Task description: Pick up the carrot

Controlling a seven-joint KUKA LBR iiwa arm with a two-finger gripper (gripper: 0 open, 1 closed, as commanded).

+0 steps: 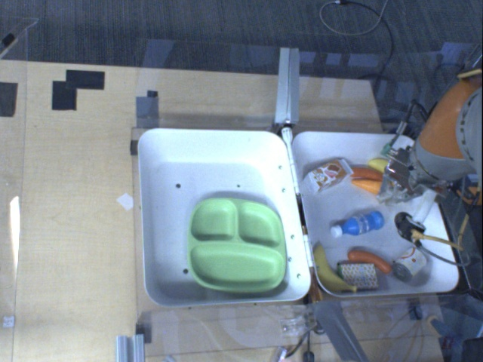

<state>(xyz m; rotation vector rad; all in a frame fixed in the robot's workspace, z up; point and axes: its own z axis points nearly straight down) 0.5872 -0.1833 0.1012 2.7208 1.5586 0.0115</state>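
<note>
On the pale wooden surface (75,202), the left bin (162,277) holds a green divided tray (238,243). In the right bin (445,281) the carrot (370,259) lies near, touching a grater-like block (358,274). The claw (396,179) sits far right over other food; its opening I cannot tell. It could grab a neighbour instead. Dark carpet (189,13) lies beyond.

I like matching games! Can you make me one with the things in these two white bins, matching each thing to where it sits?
Things:
1. green plastic divided plate
2. blue plastic bottle
3. yellow banana
4. orange carrot

Places:
A. front left corner of the right bin
B. left bin
C. middle of the right bin
D. right bin, just behind the grey grater block

Pairs: 1-B, 2-C, 3-A, 4-D
</note>
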